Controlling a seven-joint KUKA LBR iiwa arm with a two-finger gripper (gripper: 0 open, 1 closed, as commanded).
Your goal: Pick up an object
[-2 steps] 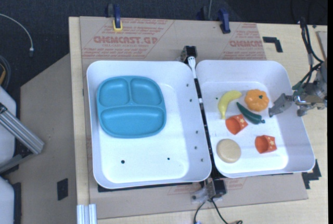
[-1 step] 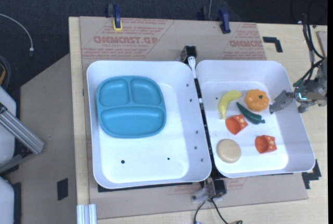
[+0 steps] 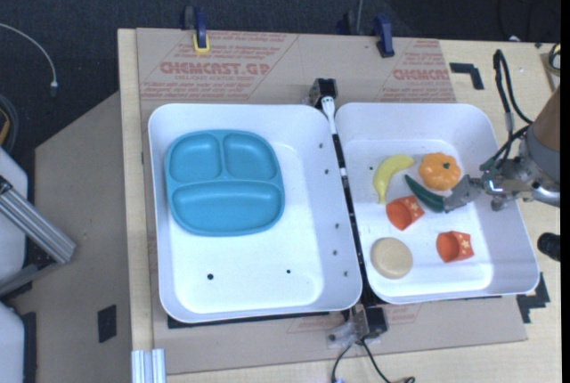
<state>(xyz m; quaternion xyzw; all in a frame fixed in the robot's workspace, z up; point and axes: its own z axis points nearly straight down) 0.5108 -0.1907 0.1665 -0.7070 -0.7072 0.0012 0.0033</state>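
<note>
Loose toys crowd the right bin [image 3: 508,279]: banana [image 3: 390,174], orange [image 3: 440,169], dark green piece [image 3: 424,194], two red cups, a round disc. The gripper [image 3: 456,197] hovers low beside the orange, likely lining up; whether the jaws are released or clenched, I cannot tell

Right bin [image 3: 481,127]: banana [image 3: 389,174], orange pumpkin [image 3: 440,170], two red pieces crowd the middle; near-edge strip clear.

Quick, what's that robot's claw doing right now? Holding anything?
Gripper: low in the right bin, beside the orange pumpkin toy; open or closed cannot be told.
</note>
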